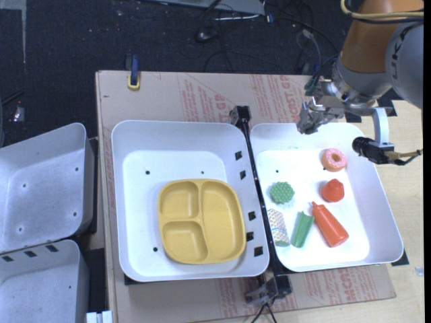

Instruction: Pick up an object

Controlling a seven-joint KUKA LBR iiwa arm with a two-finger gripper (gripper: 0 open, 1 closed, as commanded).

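While my hand [311, 121] hung over the right bin's [384, 200] far rim, its spread beyond my telling, nothing was lifted yet, since the pink doughnut [334, 159], nearest candidate, lay just below and beside it.

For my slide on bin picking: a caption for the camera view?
Gripper above right bin's far edge; donut and toys inside; yellow tray in left bin.

Robot test lab.
Loose cables [222, 12] trail over dark floor behind the tool [311, 123]; white bins [128, 147] sit on a worktop [175, 89].
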